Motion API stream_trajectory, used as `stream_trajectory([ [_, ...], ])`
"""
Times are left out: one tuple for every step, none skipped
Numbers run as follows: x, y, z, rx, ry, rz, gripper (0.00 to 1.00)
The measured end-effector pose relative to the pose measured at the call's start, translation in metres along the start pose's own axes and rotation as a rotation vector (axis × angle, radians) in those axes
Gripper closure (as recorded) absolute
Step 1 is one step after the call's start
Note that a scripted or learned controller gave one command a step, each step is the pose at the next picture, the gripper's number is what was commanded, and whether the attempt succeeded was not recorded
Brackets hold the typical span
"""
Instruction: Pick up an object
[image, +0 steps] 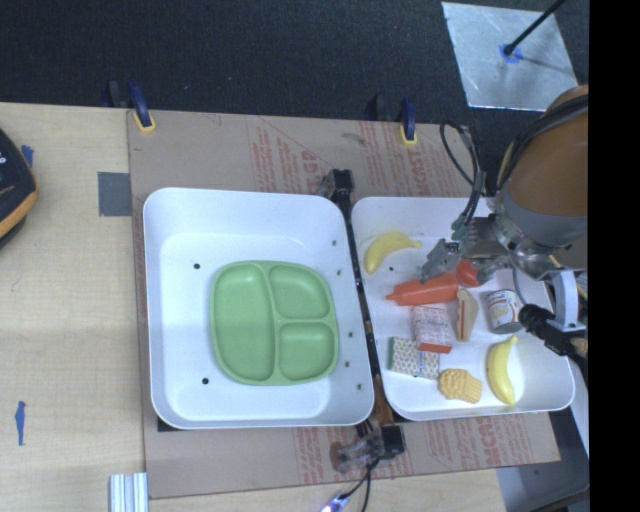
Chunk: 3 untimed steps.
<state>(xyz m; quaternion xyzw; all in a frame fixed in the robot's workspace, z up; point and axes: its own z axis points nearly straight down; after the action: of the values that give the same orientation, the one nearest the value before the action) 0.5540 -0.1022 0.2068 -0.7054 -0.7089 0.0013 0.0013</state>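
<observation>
Camera view: gripper (443, 262) low in right bin (400, 400), just above orange carrot (425, 292); whether parted or clenched, cannot tell. Bananas, corn (459, 384), can (502, 309) untouched. Nothing lifted; whole pick remains.

The grey arm (545, 180) reaches in from the right, its orange band (a broad, rounded collar) just above the wrist. Below and left of that band, the gripper (443, 262) points down and leftward.
</observation>
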Motion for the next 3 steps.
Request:
stream_trajectory([
  [-0.027,-0.007,0.112,-0.006,-0.001,-0.001,0.00],
  [-0.006,0.050,0.114,-0.002,-0.001,-0.001,0.00],
  [-0.008,0.050,0.104,0.001,-0.002,-0.003,1.00],
])
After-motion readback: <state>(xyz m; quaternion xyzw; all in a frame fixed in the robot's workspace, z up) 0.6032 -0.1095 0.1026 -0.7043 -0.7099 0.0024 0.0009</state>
